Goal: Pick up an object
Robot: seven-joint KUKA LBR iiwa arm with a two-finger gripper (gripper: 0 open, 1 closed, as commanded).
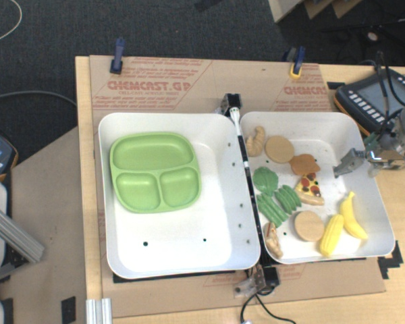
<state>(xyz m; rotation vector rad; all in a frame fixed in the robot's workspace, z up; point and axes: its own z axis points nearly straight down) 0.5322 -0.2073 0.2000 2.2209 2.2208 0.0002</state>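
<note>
**Gripper poised at the right bin's edge, nothing yet taken**

The gripper (347, 162) entered from the right and hung over the right bin (337, 121), near its right wall. Whether it was open or closed could not be told at this size, and no object appeared in its grasp.

The candidates all lay in that bin. A banana (353, 215) and a corn cob (331, 235) sat close together at the near right, the banana nearest the gripper. A pizza slice (310, 188) lay towards the middle, with round cookies (280, 149) beyond it and green vegetables (270, 193) further left. The left bin (175, 258) held a green divided plate (155, 171).

The step appeared to be the approach. To do it well, the arm would likely have chosen a piece with free space around it. The banana seemed the soundest pick, though its closeness to the corn cob called for the grasp to cross its narrow width, away from that neighbour, and for a straight descent clear of the bin wall.
</note>
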